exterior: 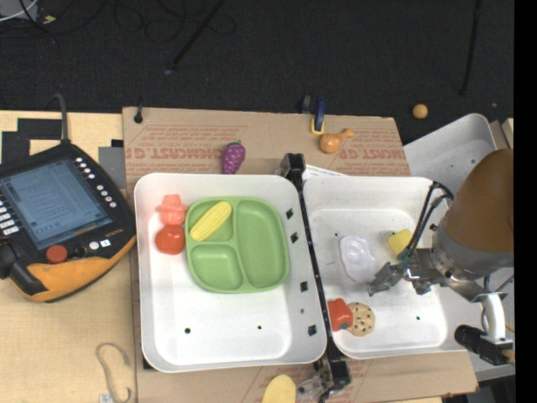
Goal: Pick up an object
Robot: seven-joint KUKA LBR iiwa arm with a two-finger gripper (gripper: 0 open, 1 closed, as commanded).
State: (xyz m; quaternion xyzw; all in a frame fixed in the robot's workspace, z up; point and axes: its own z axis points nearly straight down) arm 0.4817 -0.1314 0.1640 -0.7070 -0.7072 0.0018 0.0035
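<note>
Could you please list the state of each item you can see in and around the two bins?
green tray: flat in left bin
corn: lying in tray's upper-left compartment
red toy: on left bin floor, beside tray
cookie: flat in right bin
yellow piece: in right bin, near arm
gripper: low over right bin

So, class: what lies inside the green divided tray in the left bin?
A yellow corn cob lies in the top-left compartment of the green tray. The other two compartments show bare green. Whatever is beneath the tray is covered.

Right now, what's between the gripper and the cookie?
Nothing. In the camera view, just bare white bin floor lies between the gripper and the cookie.
</note>
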